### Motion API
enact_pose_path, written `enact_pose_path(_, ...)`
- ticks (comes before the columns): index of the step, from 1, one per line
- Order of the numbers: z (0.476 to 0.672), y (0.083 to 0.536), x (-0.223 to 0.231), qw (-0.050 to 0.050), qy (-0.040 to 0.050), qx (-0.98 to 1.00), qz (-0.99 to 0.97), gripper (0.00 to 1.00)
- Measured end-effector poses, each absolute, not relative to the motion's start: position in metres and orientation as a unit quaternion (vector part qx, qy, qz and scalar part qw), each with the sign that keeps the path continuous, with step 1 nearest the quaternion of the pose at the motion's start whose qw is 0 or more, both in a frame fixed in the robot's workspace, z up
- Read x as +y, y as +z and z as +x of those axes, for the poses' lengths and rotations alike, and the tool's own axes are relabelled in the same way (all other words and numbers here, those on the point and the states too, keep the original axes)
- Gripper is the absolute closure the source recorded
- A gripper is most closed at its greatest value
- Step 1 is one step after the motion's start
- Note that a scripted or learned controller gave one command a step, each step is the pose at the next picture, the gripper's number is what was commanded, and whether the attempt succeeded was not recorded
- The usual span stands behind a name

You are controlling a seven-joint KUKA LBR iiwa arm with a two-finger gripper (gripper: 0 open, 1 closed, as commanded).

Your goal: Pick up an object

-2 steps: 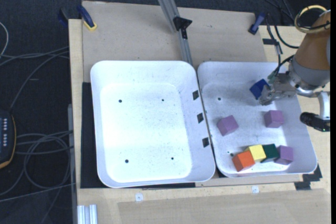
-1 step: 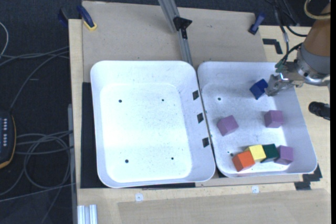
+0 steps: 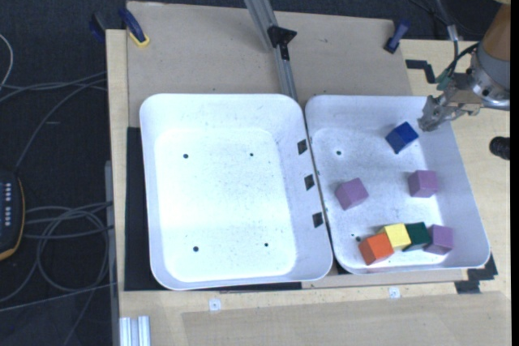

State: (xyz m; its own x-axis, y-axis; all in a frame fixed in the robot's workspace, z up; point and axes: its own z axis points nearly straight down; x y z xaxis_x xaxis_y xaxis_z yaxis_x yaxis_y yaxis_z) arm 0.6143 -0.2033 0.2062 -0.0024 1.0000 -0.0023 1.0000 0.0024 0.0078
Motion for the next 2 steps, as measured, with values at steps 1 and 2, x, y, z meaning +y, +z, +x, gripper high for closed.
enact_pose_path(1,0.615,0.251,-0.201,0.003,0.0019,0.708,0.706,1.00)
enact_pose_path(2,0.624,0.261,-0.147,0.001,0.0020,0.710,0.705,1.00)
